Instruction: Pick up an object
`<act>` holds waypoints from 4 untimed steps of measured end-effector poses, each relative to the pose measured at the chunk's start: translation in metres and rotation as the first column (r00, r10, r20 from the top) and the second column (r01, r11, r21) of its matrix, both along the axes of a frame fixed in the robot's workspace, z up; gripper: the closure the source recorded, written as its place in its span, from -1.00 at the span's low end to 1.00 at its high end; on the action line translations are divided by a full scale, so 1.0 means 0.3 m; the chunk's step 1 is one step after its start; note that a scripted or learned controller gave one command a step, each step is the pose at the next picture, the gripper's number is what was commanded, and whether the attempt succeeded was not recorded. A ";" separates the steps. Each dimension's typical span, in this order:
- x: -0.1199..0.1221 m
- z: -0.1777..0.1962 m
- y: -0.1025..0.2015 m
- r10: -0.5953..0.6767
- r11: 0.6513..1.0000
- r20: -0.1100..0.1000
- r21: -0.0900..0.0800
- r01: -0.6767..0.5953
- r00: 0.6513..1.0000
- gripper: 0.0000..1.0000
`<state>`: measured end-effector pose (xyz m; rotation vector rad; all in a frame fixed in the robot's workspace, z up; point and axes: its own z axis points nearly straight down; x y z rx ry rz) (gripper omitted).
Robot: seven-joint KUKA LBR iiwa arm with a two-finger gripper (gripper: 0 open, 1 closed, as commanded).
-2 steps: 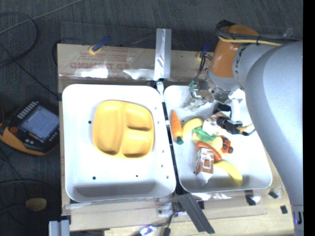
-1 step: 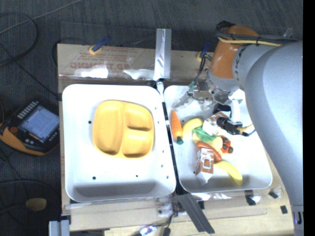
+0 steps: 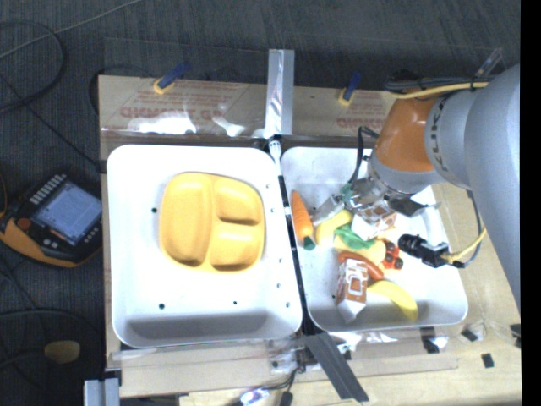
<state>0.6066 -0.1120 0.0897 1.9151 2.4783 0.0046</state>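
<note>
Carrot [image 3: 299, 214], banana [image 3: 397, 299], carton [image 3: 353, 288] and a green piece [image 3: 355, 239] are heaped with a few smaller bits in the right bin [image 3: 439, 307], and any of them would serve as the object to be picked. The left bin [image 3: 127, 252] is taken up by a yellow divided plate [image 3: 211, 220], well apart from the arm. The pincer [image 3: 355, 197] is seen low over the upper part of the heap, just beside a yellow piece [image 3: 334, 224] and near the carrot's top end. Whether it is apart or together cannot be told, since it is masked by the wrist above it. Nothing is seen clamped in it, and every object appears to lie on the bin floor or on its neighbours. The task is therefore judged to be at the reach or grasp stage: the approach seems made, while a sure hold and the lift clear of the bin are left to be done. Which object is aimed at cannot be settled in so crowded a heap.
</note>
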 end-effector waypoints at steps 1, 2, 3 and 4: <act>0.006 0.034 0.006 0.000 1.000 0.005 0.004 0.000 1.000 1.00; 0.013 0.312 0.170 -0.396 0.918 -0.010 0.001 0.396 0.918 1.00; 0.033 0.310 0.194 -0.404 0.915 -0.011 -0.001 0.404 0.915 1.00; -0.146 0.017 -0.050 -0.284 0.959 -0.009 0.002 0.284 0.959 1.00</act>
